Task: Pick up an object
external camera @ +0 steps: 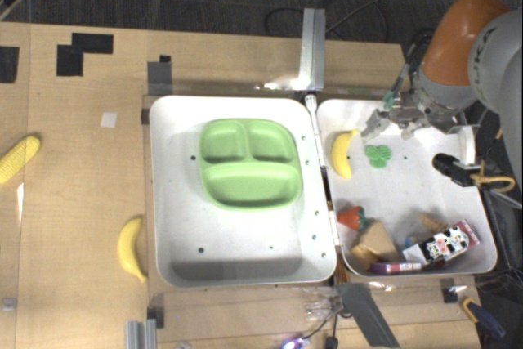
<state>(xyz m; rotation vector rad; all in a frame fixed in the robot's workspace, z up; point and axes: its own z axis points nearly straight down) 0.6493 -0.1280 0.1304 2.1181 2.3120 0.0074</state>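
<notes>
We see the pincer (395, 117) open and empty above the green toy (377, 154), upper right bin (482, 212); nothing lifted yet.

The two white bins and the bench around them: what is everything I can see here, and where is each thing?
Bins: 2, white, side by side on the bench; left bin, right bin.
Divided tray: 1, green, in the middle of the left bin.
Banana: 1, yellow, at the left wall of the right bin.
Small green thing: 1, in the right bin near the banana; too small to name.
Heap of small items: several, red, tan, black and white, at the near edge of the right bin.
Second banana: 1, yellow, on the bench left of the left bin.
Corn cob: 1, yellow, at the bench's far left.
Arm: 1, grey with orange band, right side.
Gripper: 1, above the right bin's far part.
</notes>
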